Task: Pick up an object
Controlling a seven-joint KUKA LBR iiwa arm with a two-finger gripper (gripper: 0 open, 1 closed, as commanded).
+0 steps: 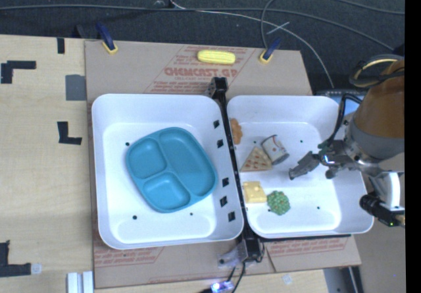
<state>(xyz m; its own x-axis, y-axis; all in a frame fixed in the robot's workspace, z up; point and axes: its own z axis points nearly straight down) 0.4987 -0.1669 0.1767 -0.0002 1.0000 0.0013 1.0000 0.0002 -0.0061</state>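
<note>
Camera view shows the gripper (304,168) low in the right bin (329,108), with nothing seen in it and fingers too dark to tell apart, probably reaching for the little grey can (274,149) just left.

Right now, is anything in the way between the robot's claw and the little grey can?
Nothing visible. The gripper hangs over the right bin, with bare white floor between it and the grey can to its left.
</note>
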